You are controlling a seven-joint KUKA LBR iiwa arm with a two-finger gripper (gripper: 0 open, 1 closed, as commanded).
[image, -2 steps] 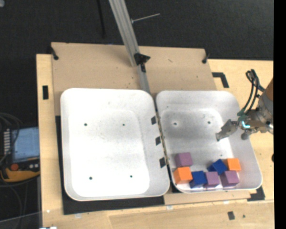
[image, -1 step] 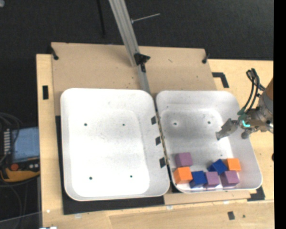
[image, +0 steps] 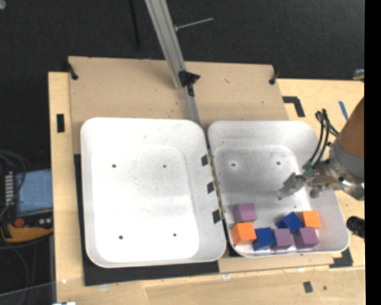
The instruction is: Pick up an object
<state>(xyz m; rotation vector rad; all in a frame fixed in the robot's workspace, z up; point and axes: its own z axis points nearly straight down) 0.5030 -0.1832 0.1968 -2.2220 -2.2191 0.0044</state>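
I see my tool (image: 292, 186) hanging over the right bin (image: 254, 138), above bare floor just behind the cluster of blocks; whether it is open or closed I cannot tell. It grips nothing I can make out. The blocks crowd the bin's near corner, probably because they slid or were dropped there: a purple block (image: 244, 212) touching an orange block (image: 244, 232), then a blue block (image: 264, 237), more purple ones, another blue block (image: 291, 222) and a small orange block (image: 310, 218). All are roughly cubic, so none has a real long axis; several sit rotated against the bin walls. The left bin (image: 143, 189) lies alongside on the table (image: 60, 100).
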